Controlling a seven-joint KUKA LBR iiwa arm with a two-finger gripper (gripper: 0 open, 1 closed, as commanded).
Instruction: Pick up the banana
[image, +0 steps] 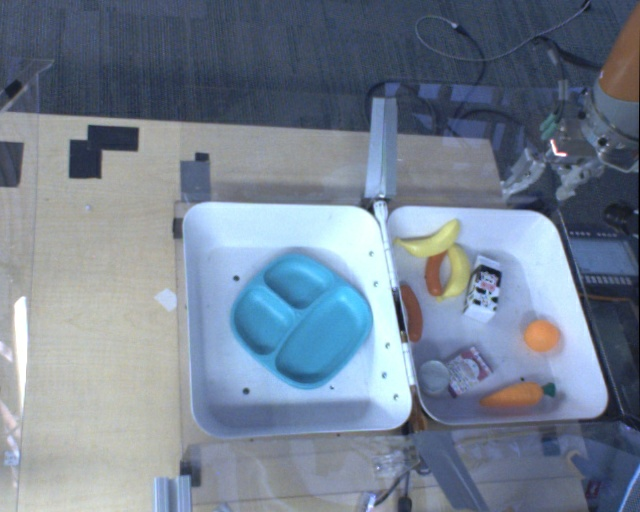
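Two white bins (200, 300), one blue tray (302, 320), one banana (430, 240), one carrot (515, 396), one orange (542, 336)

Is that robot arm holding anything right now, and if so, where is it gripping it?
Nothing is held. The tool hangs above the bench beyond the right bin's far corner, with nothing between its fingers. The banana lies in that bin, untouched.

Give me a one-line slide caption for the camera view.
Claw poised above the right bin's far corner, banana lying untouched among toy foods; blue divided plate in the left bin.
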